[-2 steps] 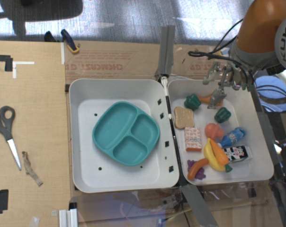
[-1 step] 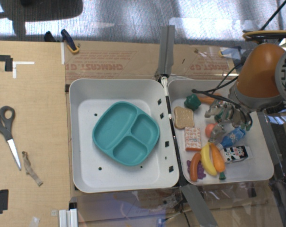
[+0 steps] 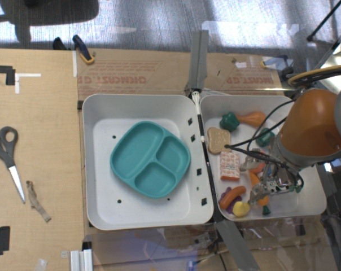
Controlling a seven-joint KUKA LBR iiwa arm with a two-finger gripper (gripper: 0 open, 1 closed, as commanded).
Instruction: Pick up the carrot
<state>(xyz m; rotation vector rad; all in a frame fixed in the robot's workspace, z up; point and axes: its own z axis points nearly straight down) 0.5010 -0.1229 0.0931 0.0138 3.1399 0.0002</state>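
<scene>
Carrot (image 3: pixel 259 197), a small orange toy with a green tip, lies near the front edge of the right bin (image 3: pixel 311 208), partly under the gripper (image 3: pixel 270 186). It looks light, stiff and smooth, likely slippery; pinching across its thick middle seems safest. Whether the jaws are wide or narrow, I cannot tell.
</scene>
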